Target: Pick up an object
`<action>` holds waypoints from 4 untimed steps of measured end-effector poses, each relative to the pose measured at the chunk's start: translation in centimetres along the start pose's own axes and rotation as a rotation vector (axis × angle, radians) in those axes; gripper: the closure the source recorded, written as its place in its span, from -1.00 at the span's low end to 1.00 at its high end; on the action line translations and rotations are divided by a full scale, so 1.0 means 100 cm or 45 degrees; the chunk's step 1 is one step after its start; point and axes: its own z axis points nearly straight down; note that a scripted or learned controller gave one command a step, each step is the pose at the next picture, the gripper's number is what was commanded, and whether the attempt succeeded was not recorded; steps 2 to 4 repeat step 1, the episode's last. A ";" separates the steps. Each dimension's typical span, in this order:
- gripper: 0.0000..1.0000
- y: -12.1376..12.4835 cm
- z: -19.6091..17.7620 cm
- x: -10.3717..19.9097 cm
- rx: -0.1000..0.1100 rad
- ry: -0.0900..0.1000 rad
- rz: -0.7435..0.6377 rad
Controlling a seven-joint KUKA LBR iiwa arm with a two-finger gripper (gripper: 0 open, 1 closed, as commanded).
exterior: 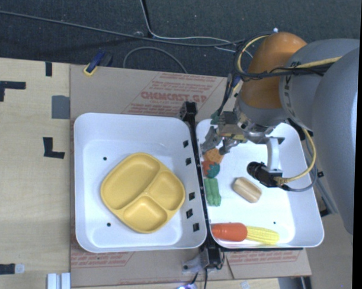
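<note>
My gripper (220,139) hangs in the upper left corner of the right bin (305,234), very near the divider between the two bins. I cannot tell from this view how it is set, because the metal parts blur together there. Just below it, close to the left wall of this bin, lie a small orange and red toy piece (212,163) and then a green toy vegetable (213,191), one after the other down the frame. There is little room between them and the wall.

More to the centre of the right bin a tan bread roll (247,189) lies alone, with white floor around it. Along the lower edge an orange carrot (229,231) and a yellow corn cob (262,235) lie end to end, touching or nearly so, near the bottom wall.

The left bin (89,138) holds a yellow divided plate (142,192) in its middle, with free floor on all sides.
</note>
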 end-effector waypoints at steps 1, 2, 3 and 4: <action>1.00 0.002 -0.010 0.058 -0.002 0.000 -0.001; 1.00 0.002 -0.010 0.058 -0.002 0.000 -0.001; 1.00 0.002 -0.010 0.058 -0.002 0.000 -0.001; 1.00 0.002 -0.010 0.058 -0.002 0.000 -0.001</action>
